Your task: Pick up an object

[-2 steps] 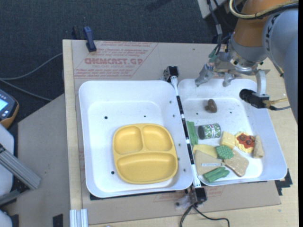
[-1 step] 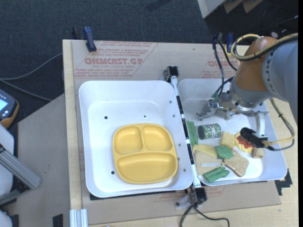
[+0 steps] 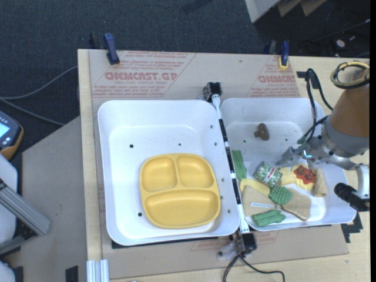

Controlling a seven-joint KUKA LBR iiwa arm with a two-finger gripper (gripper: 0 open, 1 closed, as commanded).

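The gripper point(image 3: 295, 153) hangs low in the right bin point(image 3: 282, 107), its fingers (blurred) impossible to read as wide or narrow. Just left sits a green-labelled can point(image 3: 267, 174); the arm point(image 3: 351, 116) is cut off at the right edge.

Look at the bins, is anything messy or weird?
A bit. The toy food is all heaped in the right bin's near corner, pieces overlapping, while one brown lump sits alone. The yellow plate in the left bin lies flat and bare. Nothing looks broken.

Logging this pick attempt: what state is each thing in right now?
yellow divided plate: upright in the left bin, compartments bare.
right bin: holds toy food clustered at its near side.
brown piece: alone, apart from the cluster.
pincer: low over the right bin, grip unclear.
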